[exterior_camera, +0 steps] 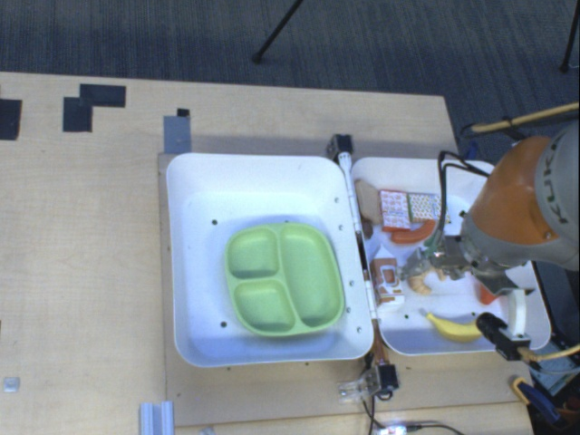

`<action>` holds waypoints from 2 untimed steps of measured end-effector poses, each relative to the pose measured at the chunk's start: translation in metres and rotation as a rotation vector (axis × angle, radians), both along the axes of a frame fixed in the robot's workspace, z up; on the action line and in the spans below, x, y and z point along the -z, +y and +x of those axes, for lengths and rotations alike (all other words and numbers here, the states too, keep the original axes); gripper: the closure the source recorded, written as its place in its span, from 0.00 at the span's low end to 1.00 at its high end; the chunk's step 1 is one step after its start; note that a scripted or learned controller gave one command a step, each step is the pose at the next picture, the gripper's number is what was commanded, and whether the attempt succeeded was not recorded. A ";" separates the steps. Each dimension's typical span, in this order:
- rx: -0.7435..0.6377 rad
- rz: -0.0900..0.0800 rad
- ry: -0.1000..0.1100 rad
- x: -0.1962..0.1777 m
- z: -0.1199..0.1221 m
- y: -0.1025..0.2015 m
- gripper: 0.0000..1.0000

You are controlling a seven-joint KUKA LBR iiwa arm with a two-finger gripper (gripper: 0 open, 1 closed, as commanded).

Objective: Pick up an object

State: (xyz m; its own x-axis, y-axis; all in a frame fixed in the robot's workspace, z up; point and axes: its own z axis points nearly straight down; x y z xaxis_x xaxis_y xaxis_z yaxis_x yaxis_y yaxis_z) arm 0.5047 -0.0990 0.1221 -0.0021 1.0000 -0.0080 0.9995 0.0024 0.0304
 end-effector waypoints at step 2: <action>-0.003 0.000 -0.003 -0.010 0.001 0.001 0.00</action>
